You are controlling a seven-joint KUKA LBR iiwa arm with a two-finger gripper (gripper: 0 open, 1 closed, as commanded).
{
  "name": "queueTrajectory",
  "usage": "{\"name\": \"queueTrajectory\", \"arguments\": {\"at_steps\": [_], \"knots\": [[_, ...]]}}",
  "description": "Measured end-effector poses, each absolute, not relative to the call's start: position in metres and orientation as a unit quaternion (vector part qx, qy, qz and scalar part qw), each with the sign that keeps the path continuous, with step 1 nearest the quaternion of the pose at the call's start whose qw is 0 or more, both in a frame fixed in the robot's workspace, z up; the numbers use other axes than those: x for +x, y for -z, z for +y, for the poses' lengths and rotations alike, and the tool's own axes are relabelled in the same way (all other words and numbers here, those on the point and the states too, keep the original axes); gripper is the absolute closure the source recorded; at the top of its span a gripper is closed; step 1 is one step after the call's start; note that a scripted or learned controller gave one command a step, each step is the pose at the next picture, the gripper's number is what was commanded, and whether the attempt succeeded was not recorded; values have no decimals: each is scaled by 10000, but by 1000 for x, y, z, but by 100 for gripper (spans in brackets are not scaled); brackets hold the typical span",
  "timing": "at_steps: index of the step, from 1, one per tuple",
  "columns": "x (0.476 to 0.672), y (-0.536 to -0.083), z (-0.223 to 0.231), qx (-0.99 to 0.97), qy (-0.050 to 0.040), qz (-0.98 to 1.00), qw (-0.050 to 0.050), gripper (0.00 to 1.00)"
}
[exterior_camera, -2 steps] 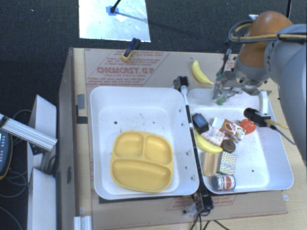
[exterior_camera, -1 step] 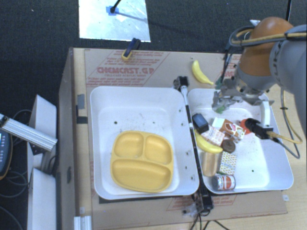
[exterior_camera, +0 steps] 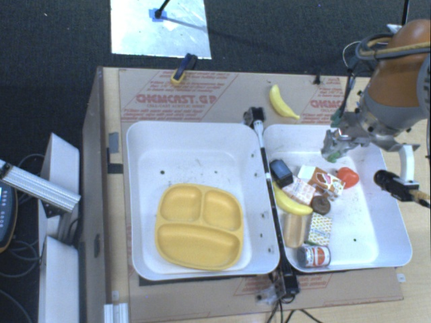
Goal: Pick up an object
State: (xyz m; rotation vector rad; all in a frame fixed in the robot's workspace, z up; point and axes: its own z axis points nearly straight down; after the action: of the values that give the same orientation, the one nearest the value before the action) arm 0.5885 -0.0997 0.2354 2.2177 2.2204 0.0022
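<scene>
Gripper (exterior_camera: 332,148): mine, at the end of the grey arm with the orange band, hanging over the upper part of the right shallow white bin (exterior_camera: 387,247). Whether it is open or closed: cannot tell from this slant. Nothing visibly in its hold.

Candidate objects, right bin, heaped along its left side:
- small dark blue-black block (exterior_camera: 281,173), nearest the divider
- yellow plastic banana (exterior_camera: 291,201), lying across the heap
- red-and-white printed carton (exterior_camera: 328,181)
- round red-orange piece (exterior_camera: 347,176), closest to my gripper, just below and to its right
- tan cylindrical cup (exterior_camera: 294,229)
- red-labelled tin can (exterior_camera: 314,255), on its side at the bottom edge

Left white bin (exterior_camera: 141,180): one yellow three-compartment tray (exterior_camera: 199,226).

On the surface beyond the bins: a second yellow banana (exterior_camera: 283,103).

Progress, by my judgement: the pick is not yet made. Everything lies at rest in the bins. Descent, closing and lift all remain.
</scene>
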Motion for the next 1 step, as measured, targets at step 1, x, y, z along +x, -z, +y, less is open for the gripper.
{"name": "queueTrajectory", "arguments": {"at_steps": [1], "knots": [[616,-235,-59,7055,-12,7087,5,100]]}}
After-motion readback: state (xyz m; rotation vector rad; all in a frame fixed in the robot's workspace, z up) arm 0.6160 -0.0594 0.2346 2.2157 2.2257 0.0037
